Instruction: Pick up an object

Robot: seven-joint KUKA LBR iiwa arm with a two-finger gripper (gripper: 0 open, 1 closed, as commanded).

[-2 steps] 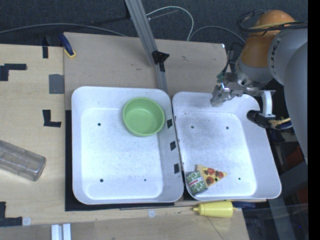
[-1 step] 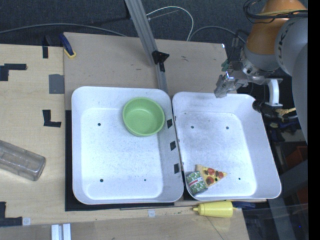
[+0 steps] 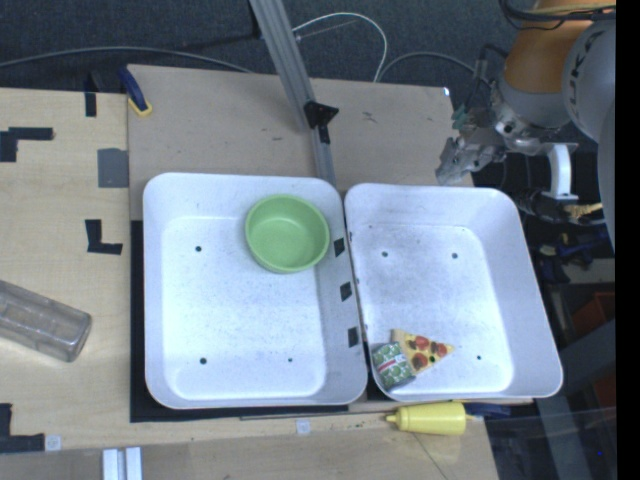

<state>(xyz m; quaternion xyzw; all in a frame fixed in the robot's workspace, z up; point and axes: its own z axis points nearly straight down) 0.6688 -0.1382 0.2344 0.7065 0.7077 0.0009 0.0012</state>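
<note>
The arm (image 3: 570, 38) comes in at the upper right, its orange band above the wrist, and the gripper (image 3: 458, 163) hangs just past the far right corner of the right bin (image 3: 500, 268), above the counter (image 3: 230, 118) rather than over the bin floor. The gripper is small and blurred here, so I cannot tell how it is set, and nothing is seen held in it.

2 shallow white bins sit side by side on the counter, their inner rims touching. In the left bin (image 3: 170, 298) a green bowl (image 3: 287, 232) stands upright near the far edge, toward the right side of that bin. In the right bin, a pizza slice toy (image 3: 423, 349) lies flat in the near left corner, and a small green packet (image 3: 392, 364) lies touching it on its left, against the bin wall. Both are well apart from the gripper, at the opposite end of the bin.

Outside the bins, a yellow bottle (image 3: 432, 418) lies on its side on the counter just beside the near rim of the right bin. A clear plastic cup (image 3: 40, 320) lies on its side at the far left. A grey metal pole (image 3: 290, 58) runs slantwise across the far part of the counter.
</note>
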